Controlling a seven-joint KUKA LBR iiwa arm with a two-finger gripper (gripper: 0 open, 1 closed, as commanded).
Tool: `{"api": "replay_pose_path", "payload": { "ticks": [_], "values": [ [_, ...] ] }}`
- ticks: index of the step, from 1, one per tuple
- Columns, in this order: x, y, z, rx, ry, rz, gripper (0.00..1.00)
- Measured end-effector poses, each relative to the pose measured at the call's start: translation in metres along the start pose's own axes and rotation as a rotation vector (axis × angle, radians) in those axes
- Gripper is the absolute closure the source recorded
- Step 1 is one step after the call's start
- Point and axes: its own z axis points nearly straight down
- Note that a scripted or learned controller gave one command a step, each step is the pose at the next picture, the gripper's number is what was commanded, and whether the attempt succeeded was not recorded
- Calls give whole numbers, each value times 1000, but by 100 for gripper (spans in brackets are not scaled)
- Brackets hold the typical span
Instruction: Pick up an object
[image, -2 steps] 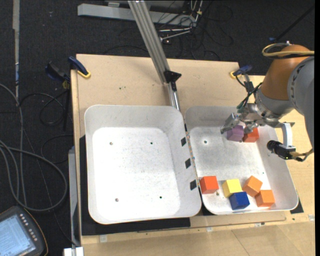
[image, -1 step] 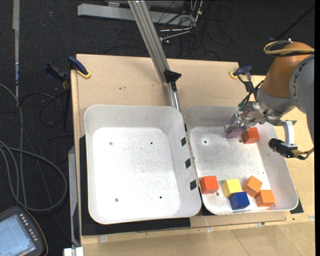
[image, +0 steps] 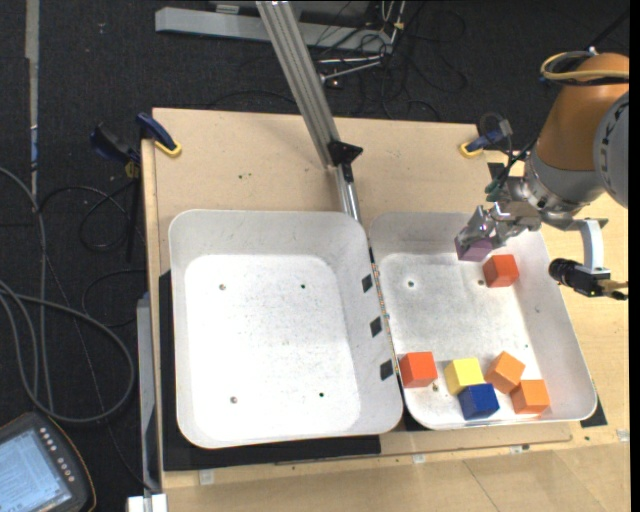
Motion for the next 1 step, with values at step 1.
{"api": "replay_pose_path", "payload": {
  "ticks": [1],
  "values": [
    [0, 2, -39, 1, 0, 1, 100]
  ]
}}
